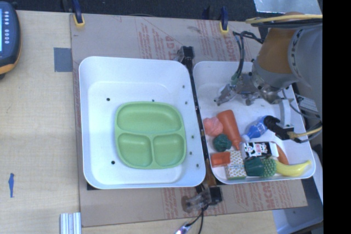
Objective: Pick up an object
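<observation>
Carrot (229,126), the orange toy one, looks the likeliest pick: light, stiff plastic by my guess, smooth and tapered, so a grip across its thicker middle should slip least. It lies in the right bin (207,75), slanting down toward the banana (292,168) corner, with a pink lump (213,126) touching its left side and a dark green ball (221,142) just below. Up from the carrot hangs the hand (235,93), near but apart, gripping nothing; whether its fingers are spread I cannot tell.
</observation>
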`<state>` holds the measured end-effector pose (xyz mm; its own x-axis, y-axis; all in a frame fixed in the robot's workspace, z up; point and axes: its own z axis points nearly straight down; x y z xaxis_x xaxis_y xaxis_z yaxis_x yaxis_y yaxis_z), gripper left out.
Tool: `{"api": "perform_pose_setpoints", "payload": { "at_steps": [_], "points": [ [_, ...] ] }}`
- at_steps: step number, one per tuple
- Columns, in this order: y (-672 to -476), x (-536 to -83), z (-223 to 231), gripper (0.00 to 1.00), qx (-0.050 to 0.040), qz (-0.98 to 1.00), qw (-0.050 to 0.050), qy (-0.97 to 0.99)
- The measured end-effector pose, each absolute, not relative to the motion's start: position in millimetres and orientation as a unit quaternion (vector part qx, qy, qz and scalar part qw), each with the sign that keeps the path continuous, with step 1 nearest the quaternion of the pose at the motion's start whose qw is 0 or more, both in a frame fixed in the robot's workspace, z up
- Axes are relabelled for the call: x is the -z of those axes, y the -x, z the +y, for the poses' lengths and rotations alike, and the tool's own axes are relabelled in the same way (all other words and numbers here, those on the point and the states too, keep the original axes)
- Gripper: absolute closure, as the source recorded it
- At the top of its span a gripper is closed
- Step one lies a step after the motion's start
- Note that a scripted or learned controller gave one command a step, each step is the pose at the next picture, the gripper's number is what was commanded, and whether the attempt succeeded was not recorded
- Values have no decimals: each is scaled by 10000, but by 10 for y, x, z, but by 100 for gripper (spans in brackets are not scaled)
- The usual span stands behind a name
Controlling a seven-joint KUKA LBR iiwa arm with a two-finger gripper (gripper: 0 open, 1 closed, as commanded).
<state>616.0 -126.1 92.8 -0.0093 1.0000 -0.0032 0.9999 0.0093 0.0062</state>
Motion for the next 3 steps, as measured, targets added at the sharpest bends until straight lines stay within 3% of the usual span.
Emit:
{"api": "perform_pose_setpoints", "payload": {
  "at_steps": [1,2,3],
  "points": [
    [-5694,-914,-907,0,23,7095,-31,-7047],
    [-5712,-1019,-932,100,22,7092,-18,-7050],
    [-6287,-2168,-345,100,-44,7110,41,-7031]
  ]
}}
